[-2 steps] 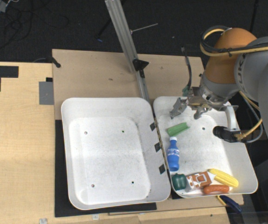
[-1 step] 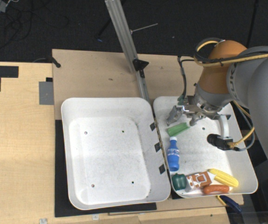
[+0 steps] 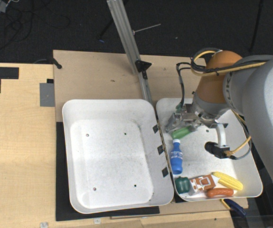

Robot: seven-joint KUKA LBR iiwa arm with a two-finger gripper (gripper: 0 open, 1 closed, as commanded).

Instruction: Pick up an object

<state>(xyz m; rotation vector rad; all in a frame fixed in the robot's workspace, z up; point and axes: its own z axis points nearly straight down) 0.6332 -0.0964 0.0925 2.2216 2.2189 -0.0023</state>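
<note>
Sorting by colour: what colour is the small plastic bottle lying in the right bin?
Blue with a white cap, the small plastic bottle shows best in the camera view.

Fixed above the bench (image 3: 103, 75), looking down at a slant, mid-range, both bins left of and below the gripper (image 3: 179, 122).
</note>
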